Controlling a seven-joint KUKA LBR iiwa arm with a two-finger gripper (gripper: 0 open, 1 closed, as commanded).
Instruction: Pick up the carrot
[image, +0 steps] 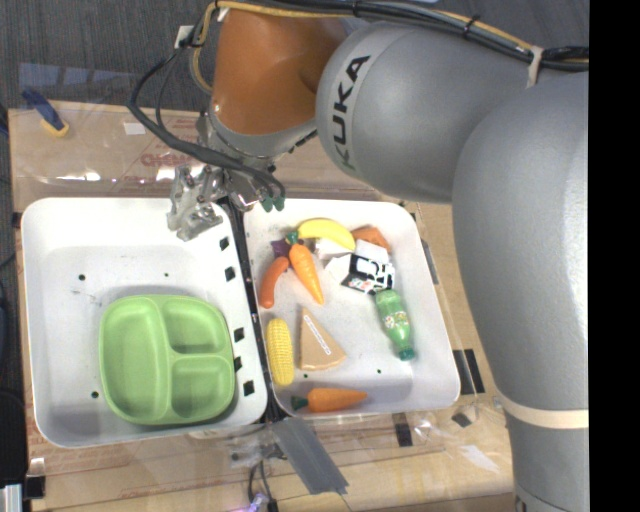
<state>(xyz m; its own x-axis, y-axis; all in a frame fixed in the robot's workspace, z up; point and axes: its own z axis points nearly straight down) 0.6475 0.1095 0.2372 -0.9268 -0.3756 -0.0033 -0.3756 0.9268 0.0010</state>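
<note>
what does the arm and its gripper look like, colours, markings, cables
The arm is bulky, with smooth rounded grey segments. One segment carries the word KUKA in dark letters. Above the wrist sits a glossy orange band. Black cables loop from the wrist area, and more run along the arm's top. The gripper is a small silvery metal assembly with dark parts.

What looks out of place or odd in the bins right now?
Nothing is spilled or damaged. One oddity: the gripper hangs over the left bin, above the green divided plate, while both carrots lie in the right bin among the corn, banana and green bottle.
</note>
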